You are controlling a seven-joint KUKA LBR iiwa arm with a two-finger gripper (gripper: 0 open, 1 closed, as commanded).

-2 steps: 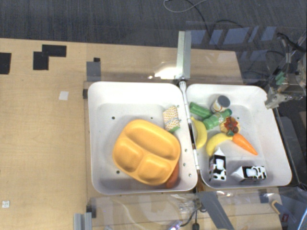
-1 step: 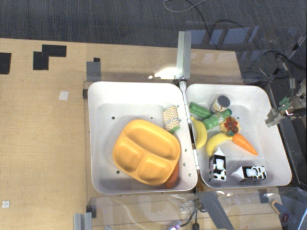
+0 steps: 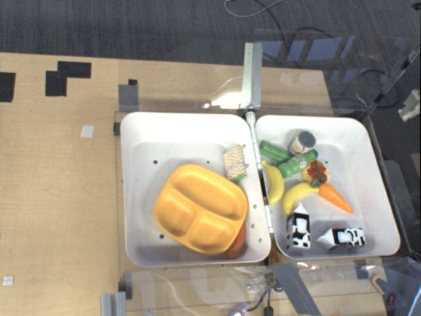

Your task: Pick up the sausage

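Camera view: you look down at a slant on two white bins side by side on the wooden surface (image 3: 59, 196).
Claw: you cannot tell whether it is spread, pressed together or pinching anything.
Left bin (image 3: 141, 176): a yellow divided plate (image 3: 200, 209) lies in its near right part.
Sausage (image 3: 237, 243): all you get is a reddish-brown rounded end poking out from under the plate's near right edge, close to the bin's near right corner; the rest is hidden by the plate.
Packet (image 3: 235, 162): a small beige patterned piece sits just beyond the plate, near the wall that divides the bins.
Right bin (image 3: 378, 189): it holds a crowd of small play foods.
Far cluster: a tin can (image 3: 302, 141) stands beside two green pieces (image 3: 273, 152), with a red lumpy piece (image 3: 317, 171) just in front of them.
Middle: two bananas (image 3: 297, 195) curve near the dividing wall, and a carrot (image 3: 335, 198) lies to their right, its tip pointing to the right.
Near edge: two cow-patterned cartons, one upright (image 3: 299, 230) and one tipped on its side (image 3: 343, 237).
Surroundings: black patches (image 3: 66, 76) mark the surface at far left; a cable (image 3: 263, 5) trails over the dark floor beyond.
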